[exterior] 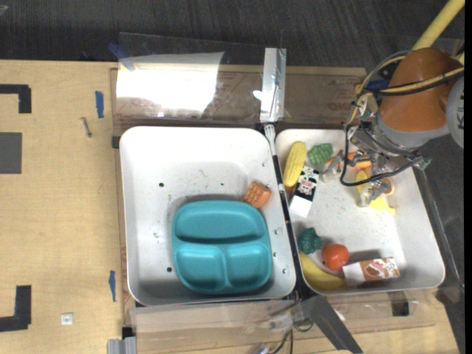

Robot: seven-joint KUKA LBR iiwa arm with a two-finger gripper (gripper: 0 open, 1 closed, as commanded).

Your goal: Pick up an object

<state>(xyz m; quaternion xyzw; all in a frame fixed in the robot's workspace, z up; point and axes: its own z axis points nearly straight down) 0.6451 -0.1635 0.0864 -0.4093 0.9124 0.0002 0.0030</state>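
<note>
Yellow plastic corn cob (294, 163), long axis near twelve-to-six, lies in the right white bin (424, 231) against its left wall, at nine o'clock from the gripper (366, 177), whose grip state I cannot tell.

Bench and floor, overhead view.
Light wooden benchtop (51, 220) with black tape marks (16, 98); dark ribbed floor (221, 9) beyond; glare on clear sheet (169, 87).

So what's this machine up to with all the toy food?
The robot arm has reached from the right into the right bin, its gripper low near the back, close to a yellow piece. Corn, a tomato, a banana and a small carton lie around. The left bin holds a teal tray.
</note>
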